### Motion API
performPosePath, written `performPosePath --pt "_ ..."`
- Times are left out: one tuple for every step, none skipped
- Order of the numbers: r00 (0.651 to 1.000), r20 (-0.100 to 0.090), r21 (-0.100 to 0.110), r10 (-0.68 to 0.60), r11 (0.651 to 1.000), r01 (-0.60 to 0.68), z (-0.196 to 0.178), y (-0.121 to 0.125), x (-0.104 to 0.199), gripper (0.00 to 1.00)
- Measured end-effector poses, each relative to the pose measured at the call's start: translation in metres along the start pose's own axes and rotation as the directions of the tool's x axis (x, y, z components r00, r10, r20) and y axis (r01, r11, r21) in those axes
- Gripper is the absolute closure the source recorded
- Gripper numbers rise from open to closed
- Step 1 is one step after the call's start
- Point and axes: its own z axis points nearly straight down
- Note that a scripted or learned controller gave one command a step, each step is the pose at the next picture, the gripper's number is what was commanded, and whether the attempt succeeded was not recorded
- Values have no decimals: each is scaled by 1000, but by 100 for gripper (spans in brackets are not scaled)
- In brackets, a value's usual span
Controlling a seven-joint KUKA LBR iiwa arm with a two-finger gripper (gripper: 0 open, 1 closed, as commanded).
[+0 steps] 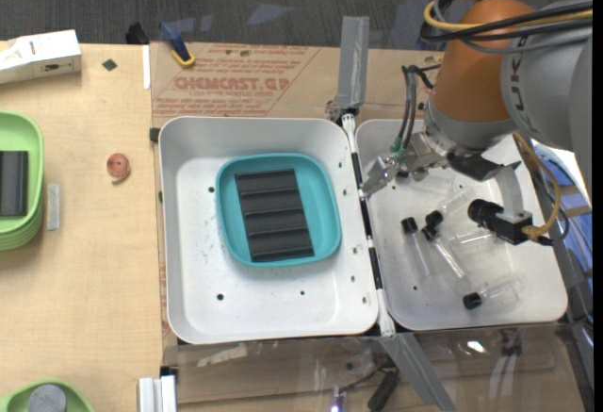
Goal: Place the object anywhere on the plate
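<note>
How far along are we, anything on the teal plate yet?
No vials look placed yet: the teal plate in the left bin carries only a dark ribbed block. The clear black-capped vials lie in the right bin. The claw is at that bin's upper left corner, with nothing visibly between its fingers. Picking and placing both remain.

A single fixed camera looks down at a slant from above the bench (85, 297), taking in both white bins (188, 306) whole at middling range; the arm (528, 52) enters from three o'clock.
</note>
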Motion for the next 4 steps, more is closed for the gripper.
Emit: performPosePath --pt "995 1 -2 97 995 -97 -48 -8 -60 0" --pt "1000 1 -1 32 1000 -32 -40 -13 -147 0" --pt "1000 1 -3 -5 1000 5 -42 3 -212 0" --pt "998 1 -4 58 998 -58 -122 16 -222 0"
